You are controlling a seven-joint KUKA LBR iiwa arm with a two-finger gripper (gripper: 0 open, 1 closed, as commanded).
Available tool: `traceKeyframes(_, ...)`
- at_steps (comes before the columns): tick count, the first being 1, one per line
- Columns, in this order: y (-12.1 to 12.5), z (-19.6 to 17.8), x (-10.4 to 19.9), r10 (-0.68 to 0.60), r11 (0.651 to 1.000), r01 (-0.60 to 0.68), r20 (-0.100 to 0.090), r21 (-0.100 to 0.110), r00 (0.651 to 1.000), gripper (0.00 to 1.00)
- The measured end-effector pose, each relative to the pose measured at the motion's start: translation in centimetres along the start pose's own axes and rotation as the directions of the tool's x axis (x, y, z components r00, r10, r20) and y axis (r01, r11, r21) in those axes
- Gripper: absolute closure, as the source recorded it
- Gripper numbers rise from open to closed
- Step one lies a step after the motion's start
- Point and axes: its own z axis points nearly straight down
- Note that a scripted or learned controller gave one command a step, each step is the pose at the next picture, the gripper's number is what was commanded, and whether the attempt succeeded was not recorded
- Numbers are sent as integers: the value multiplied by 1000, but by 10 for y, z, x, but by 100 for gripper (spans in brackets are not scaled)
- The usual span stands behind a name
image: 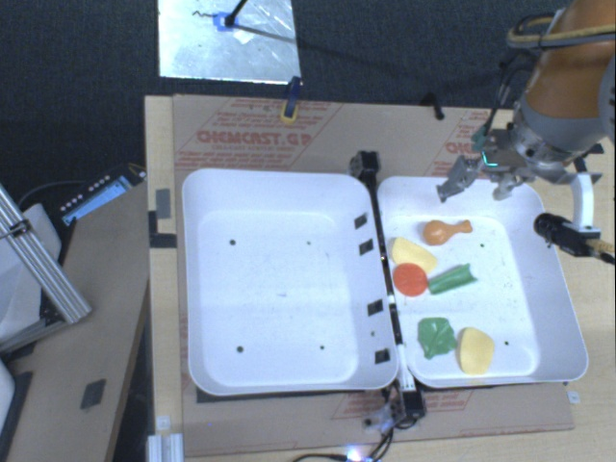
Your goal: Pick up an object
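Poised over the far edge of the right bin (568, 325), the pincer (478, 183) is seen with its two fingers spread apart and nothing between them. One fingertip is seen near the bin's far left part, the other further right, both apart from the objects below.

Six small toy foods are found in the right bin. Nearest the pincer, just toward the camera from it, an orange drumstick-shaped piece (445, 230) is lying on the bin floor, clear of the fingers. Further toward the camera, a yellow wedge (412, 252) is placed against the bin's left wall, with a red round piece (411, 280) touching its near side. A green pod-like piece (451, 278) is laid just right of the red one. Well away from the pincer, at the near end, a green leafy piece (436, 337) and a yellow lemon-like piece (475, 350) are set side by side.

The left bin (207, 200) is seen beside the right one, both carried on a cardboard sheet (255, 133) over the desk (106, 287).
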Motion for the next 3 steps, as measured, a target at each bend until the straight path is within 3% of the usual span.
traceKeyframes(1, -60, 71, 17, 2, 1000, -2, -3, 10, 1000, 0)
traceKeyframes(2, -72, 177, -11, 5, 1000, -5, -1, 11, 1000, 0)
traceKeyframes(3, -84, 184, -64, 6, 1000, -6, 0, 2, 1000, 0)
